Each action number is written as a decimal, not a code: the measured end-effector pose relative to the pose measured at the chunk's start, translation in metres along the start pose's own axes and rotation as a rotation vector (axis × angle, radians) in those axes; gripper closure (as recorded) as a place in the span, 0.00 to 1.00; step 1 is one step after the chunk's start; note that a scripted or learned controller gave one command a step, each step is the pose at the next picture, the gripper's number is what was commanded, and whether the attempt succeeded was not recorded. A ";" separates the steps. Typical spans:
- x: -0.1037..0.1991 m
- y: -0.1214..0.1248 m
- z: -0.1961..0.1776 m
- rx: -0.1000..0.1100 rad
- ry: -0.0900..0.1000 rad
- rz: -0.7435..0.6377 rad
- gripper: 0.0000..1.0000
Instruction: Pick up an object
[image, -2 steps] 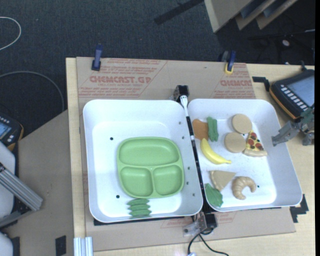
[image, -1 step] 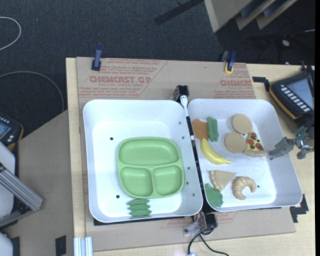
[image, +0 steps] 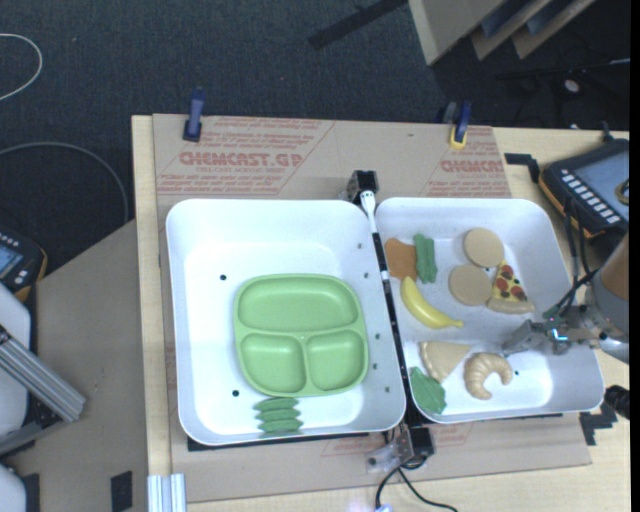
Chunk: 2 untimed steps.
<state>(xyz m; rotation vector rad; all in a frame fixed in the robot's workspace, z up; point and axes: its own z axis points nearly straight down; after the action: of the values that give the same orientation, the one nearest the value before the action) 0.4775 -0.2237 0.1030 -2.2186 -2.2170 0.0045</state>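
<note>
I see two white bins side by side on the bench. The left bin (image: 190, 300) carries a green divided plate (image: 300, 335) in its middle, with a small green ridged piece (image: 278, 414) just near of it by the bin's near wall.

The right bin (image: 560, 385) holds the toy food. Far-left corner: an orange wedge (image: 400, 260) touching a green pod (image: 426, 258). Below them, a yellow banana (image: 428, 305) lies aslant. Far right: two tan round cookies (image: 485, 247) (image: 468, 285) and a pizza slice (image: 510, 290), clustered and touching. Near side: a pale wedge (image: 440, 357), a green leafy piece (image: 430, 392) at the near-left corner, and a croissant (image: 487, 373) just right of the wedge.

The gripper (image: 522, 340) comes in from the right edge, low over the right bin, tip just right and far of the croissant and near of the pizza slice. Nothing sits between the fingers that I can make out; whether they stand wide or narrow I cannot tell, the tip is too small and blurred.
</note>
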 end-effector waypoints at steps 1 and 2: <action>0.023 0.055 0.007 -0.042 -0.036 0.002 0.00; 0.056 -0.001 -0.045 -0.004 0.000 0.000 0.00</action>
<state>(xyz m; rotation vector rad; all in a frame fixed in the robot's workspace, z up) 0.4773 -0.1678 0.1476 -2.2211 -2.2185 -0.0008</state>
